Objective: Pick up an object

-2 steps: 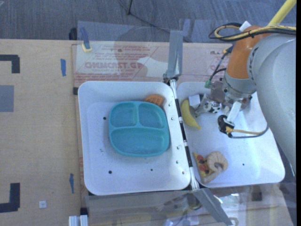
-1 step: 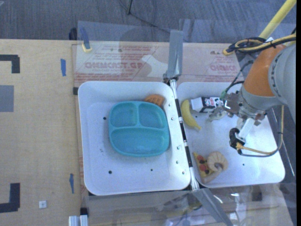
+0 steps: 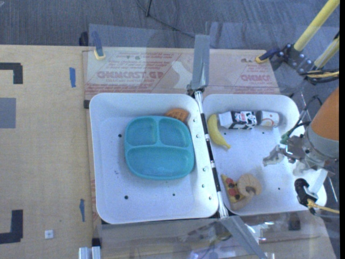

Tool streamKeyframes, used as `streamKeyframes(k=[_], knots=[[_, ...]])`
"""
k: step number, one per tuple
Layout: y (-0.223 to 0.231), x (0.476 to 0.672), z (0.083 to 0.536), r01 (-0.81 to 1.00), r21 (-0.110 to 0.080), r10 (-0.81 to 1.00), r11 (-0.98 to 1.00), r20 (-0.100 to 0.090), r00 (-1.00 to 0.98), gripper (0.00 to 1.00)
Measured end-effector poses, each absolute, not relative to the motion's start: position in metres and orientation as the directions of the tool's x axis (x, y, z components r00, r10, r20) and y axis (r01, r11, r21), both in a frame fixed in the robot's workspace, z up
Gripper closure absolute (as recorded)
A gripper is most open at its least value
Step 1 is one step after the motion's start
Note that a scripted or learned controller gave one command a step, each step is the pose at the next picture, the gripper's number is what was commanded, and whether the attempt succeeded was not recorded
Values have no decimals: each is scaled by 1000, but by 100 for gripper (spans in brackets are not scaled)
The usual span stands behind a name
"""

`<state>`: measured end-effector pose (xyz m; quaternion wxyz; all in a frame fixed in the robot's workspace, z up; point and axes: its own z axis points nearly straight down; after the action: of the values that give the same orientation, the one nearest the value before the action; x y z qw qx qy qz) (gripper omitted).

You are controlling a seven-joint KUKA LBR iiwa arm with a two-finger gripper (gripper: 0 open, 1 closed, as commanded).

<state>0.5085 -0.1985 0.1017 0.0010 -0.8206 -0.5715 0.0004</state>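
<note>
Hovering at the right bin's (image 3: 291,104) right edge, my gripper (image 3: 280,154) looks spread and empty, and I worry a descent here meets bare floor, since banana (image 3: 215,134), bottle (image 3: 250,118) and wooden toy (image 3: 243,188) lie left.

Even, bright light from overhead; white bins (image 3: 108,198) glare slightly, shadows stay faint, and the whole picture looks softly blurred.

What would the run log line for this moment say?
arm: over right bin, right side | gripper: nothing seen held | right bin: banana, bottle, wooden toy | left bin: teal divided plate
</note>
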Motion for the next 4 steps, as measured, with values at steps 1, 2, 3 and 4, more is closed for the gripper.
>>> streamKeyframes(k=[1,2,3,4], knots=[[-177,573,87,917,5,917,-398,-1,398,0],[-149,631,87,947,-12,947,-320,-7,320,0],[-208,571,92,981,-2,981,-194,8,194,0],[-188,651,87,966,-60,968,-250,-15,249,0]])
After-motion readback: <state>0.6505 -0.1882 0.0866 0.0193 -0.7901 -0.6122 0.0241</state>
